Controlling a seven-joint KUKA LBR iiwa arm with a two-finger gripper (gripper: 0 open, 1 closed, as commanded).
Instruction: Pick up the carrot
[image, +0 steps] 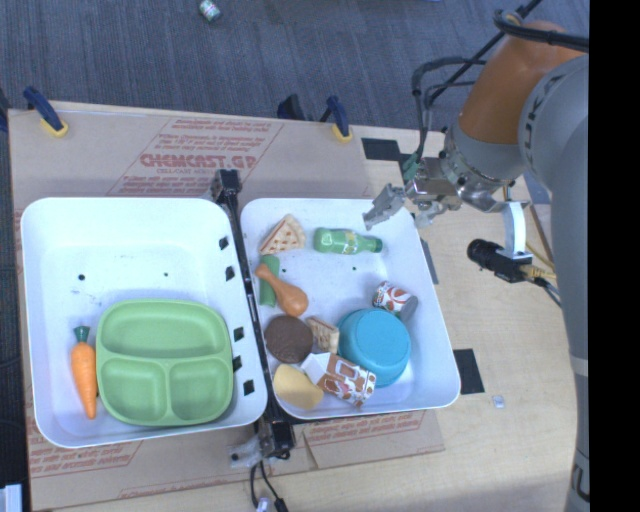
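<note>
- Gripper (392, 208) is hanging over the far right corner of the right bin (432, 352), its fingers looking spread apart with nothing between them.
- Just below it, inside that bin, a green bottle (346, 241) is lying on its side, with a wedge of sandwich (283, 236) to its left and a drumstick (284, 290) nearer the divider.
- Further toward the near edge, a blue bowl (375, 346), a brown disc (289, 339) and a pale yellow piece (297, 387) are crowding together.
- None of that is the target: the carrot (84, 370) is lying in the left bin (120, 230), well apart from the gripper, at the near left side.
- It is lying lengthwise along the bin's left wall, green top pointing away, just beside the green divided plate (166, 362).
- To my eye the arm is going to need a long crossing over both bins, staying high enough to clear the middle rims.
- The slot between wall and plate is looking tight, so I would be lining the fingers across the carrot's width and aiming at its thick upper half.
- Coming straight down is looking safest; any slant risks a finger catching the plate's rim or the bin wall.
</note>
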